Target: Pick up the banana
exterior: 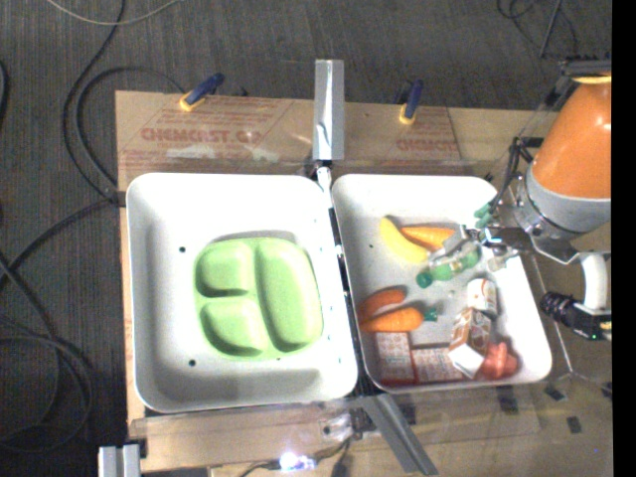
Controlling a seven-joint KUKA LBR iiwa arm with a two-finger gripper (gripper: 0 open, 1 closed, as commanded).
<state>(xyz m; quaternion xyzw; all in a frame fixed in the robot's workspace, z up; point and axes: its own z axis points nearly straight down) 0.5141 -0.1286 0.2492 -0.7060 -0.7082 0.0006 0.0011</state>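
Yellow, curved and smooth-skinned: the banana (397, 238), not yet lifted. Lay in the upper part of the right-hand shallow white plastic bin (417, 181), touching an orange wedge-shaped piece (430, 235) on its right, just beside a clear bottle with green ends (453, 262).

Hovered near the bin's right rim, to the right of the banana and apart from it: the tool (494, 229). Could not tell from this slant whether wide or narrow.

Risks, as judged. Might have closed on the bottle or the orange piece instead, given the crowding. Might have slipped off the banana's rounded skin, or nudged it towards the two orange carrots (394, 311) below.

Beneath both bins, a brown board surface with red print (248, 137), held by a blue-and-yellow clamp (202, 89). In the left-hand white bin (219, 180), a pale green divided tray (260, 296). Around it all, dark carpeted floor with loose cables (70, 78).
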